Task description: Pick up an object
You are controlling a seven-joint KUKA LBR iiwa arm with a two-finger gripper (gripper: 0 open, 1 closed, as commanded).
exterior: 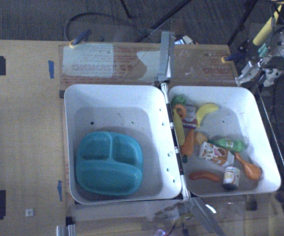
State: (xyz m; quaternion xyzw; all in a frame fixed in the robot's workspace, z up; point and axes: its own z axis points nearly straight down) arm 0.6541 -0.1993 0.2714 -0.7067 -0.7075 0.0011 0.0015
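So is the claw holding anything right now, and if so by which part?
Nothing is held. The claw sits outside the right bin, past its far corner, with nothing between its fingers.

A teal divided plate (109,163) sits in a white bin (78,102). Beside it: a yellow banana (206,110), a green bottle (229,144), an orange-red sausage (205,176).

Your lighting's pretty even and soft here, kind of cool-toned overall. The two white bins come out bright; the left bin (113,102) has a faint shadow pooled across its floor and under the teal tray (109,163). The right bin (240,107) looks cleaner, only small shadows beside the toys. You get some glare off the clear plastic sheet (107,63) along the top of the surface (24,146). The whole frame's a bit soft and grainy, and the dark floor up top is murky.
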